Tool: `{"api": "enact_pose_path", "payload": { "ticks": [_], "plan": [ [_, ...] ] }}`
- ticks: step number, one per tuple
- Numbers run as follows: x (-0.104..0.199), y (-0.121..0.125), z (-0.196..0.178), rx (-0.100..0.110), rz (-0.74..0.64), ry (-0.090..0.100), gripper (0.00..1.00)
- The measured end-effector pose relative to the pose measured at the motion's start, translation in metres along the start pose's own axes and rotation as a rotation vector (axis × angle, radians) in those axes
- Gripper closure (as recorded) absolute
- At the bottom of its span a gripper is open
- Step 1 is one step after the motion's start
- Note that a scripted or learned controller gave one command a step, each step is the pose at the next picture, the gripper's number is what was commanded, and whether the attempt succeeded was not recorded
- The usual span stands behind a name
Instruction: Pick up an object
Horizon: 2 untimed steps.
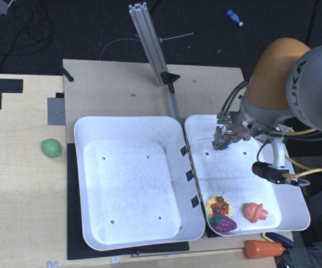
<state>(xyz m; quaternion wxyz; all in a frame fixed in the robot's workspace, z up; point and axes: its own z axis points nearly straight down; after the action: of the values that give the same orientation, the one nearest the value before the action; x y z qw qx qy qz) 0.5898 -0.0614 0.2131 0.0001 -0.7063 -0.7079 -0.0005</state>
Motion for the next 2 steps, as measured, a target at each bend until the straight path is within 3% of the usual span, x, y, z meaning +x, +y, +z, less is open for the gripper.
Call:
{"api": "enact_pose_path", "payload": {
  "ticks": [2],
  "plan": [
    [0.095, 0.000, -0.021, 0.001, -0.001, 0.000, 1.00]
  ]
}}
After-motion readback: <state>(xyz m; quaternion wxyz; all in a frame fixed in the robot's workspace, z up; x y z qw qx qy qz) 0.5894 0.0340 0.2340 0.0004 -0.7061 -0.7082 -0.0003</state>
